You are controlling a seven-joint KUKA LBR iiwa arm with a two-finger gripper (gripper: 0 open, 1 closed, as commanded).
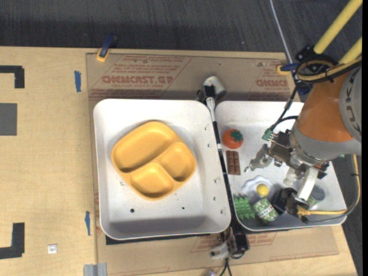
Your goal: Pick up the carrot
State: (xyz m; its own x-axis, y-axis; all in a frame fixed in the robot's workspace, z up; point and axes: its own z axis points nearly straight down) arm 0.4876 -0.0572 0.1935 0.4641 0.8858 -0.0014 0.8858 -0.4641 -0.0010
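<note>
A small orange-red toy food piece with a green top point(233, 137) lies at the upper left of the right bin point(253, 109); it is the only carrot-coloured piece I can make out, and it looks rounded. My gripper point(261, 158) hangs over the middle of the right bin, to the right of and a little below that piece and apart from it. The grey wrist and orange band point(323, 119) cover the bin's right side. Nothing can be seen held in the gripper.
The right bin also holds a brown chocolate bar point(233, 162), a fried egg point(258, 187), a green leafy piece point(244, 207) and a green round piece point(265, 211). A yellow divided plate point(153, 159) sits in the left bin point(109, 211). A yellow cable point(325, 213) runs along the front right.
</note>
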